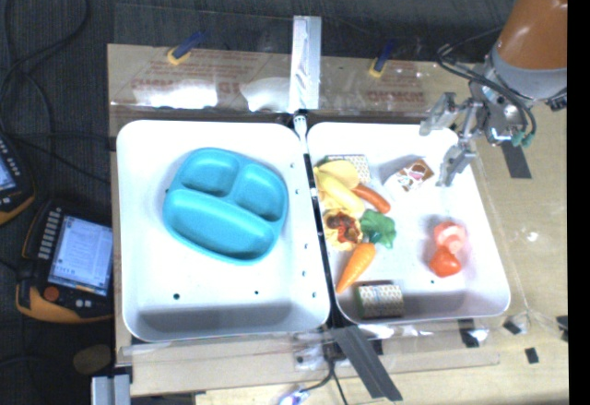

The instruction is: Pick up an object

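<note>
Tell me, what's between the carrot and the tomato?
Nothing: in the camera view, bare white bin floor lies between the carrot and the tomato. The broccoli sits just above the carrot's top, off that line.

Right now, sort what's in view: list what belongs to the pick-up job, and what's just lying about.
Job:
hand
carrot
red tomato
broccoli
banana
hot dog
small packet
grey block
right bin

Lying about:
blue divided plate
left bin
handheld pendant
clamps
</note>
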### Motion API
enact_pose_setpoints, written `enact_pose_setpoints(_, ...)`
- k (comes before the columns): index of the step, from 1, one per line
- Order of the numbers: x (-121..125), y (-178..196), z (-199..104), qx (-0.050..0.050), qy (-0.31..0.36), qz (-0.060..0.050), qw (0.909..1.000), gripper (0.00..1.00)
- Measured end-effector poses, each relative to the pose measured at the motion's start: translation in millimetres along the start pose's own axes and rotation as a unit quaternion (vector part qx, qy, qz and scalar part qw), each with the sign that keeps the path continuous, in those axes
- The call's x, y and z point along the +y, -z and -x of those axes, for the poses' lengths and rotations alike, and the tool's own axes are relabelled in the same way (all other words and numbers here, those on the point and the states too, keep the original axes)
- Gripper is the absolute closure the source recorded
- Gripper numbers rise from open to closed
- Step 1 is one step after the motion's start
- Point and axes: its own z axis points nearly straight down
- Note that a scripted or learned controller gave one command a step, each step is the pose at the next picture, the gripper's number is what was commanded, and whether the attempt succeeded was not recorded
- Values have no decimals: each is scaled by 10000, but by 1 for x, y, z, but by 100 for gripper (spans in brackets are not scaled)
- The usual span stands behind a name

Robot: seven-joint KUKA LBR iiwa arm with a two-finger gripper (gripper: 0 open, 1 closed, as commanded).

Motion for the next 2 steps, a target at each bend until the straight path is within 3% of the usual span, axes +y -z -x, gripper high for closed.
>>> enact_pose_setpoints(1,47,108,-1,-11,-912,4,9958,0)
enact_pose_setpoints(2,58,-46,9,12,-1578,9,9875,0)
